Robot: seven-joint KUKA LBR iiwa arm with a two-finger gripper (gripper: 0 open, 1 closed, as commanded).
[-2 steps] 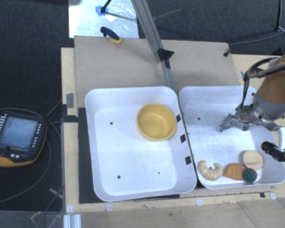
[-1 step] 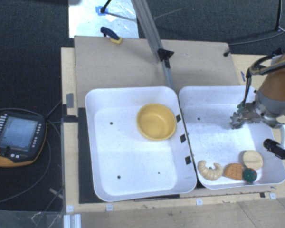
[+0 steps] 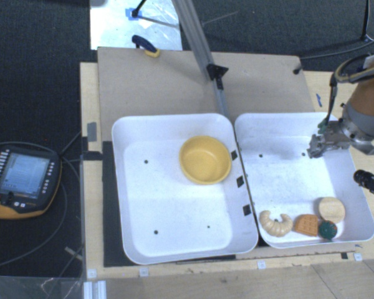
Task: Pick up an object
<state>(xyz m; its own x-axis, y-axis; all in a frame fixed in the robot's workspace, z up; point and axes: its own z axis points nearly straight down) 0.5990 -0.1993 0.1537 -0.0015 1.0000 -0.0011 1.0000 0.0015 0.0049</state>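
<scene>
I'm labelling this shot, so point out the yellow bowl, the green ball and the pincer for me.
yellow bowl (image 3: 205,159): camera view, on the inside bottom of the bowl.
green ball (image 3: 327,230): camera view, on the ball's top face.
pincer (image 3: 314,151): camera view, at its dark tip over the right bin.

Two white bins (image 3: 174,242) (image 3: 287,129), one yellow bowl (image 3: 205,159), one croissant (image 3: 276,222), one cracker (image 3: 306,225), one bun (image 3: 331,208), one green ball (image 3: 327,230).

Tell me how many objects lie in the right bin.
4, along its near edge: a curled pastry, a brown biscuit, a pale round piece, a green ball.
</scene>
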